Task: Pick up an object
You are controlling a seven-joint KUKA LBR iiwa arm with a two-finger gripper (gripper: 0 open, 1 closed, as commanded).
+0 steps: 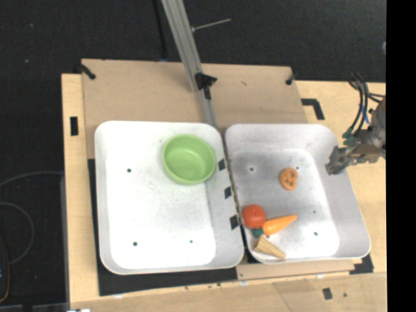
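No object is lifted yet, so the whole pick is left to do, judging by how everything lies flat in the bins. The candidates sit in the right bin [325,135]: one small orange-brown round piece [288,179] lies alone near the bin's middle, and three more things cluster at its near-left corner, namely one red tomato-like ball [253,215] against the left wall, one orange carrot [280,224] touching it and pointing toward the bin's middle, and one tan wedge [270,248] just beside them at the near rim. A sliver of something dark green shows under the tomato and carrot, too small to name. That makes four clear objects in this bin. The left bin [130,239] carries a single green bowl [189,160], upright, close to its far-right corner and well apart from the cluster. The gripper [336,162] hovers at the right bin's right rim, toward the far side, near the round piece but apart from it, and nothing is between its fingers; whether the claw is spread or pressed together I cannot tell, since it is small and dark against the rim. The arm's wrist [369,142] with its cables reaches in over the bench's right edge. One slanted metal post [185,41] rises from the far side, between the two bins.
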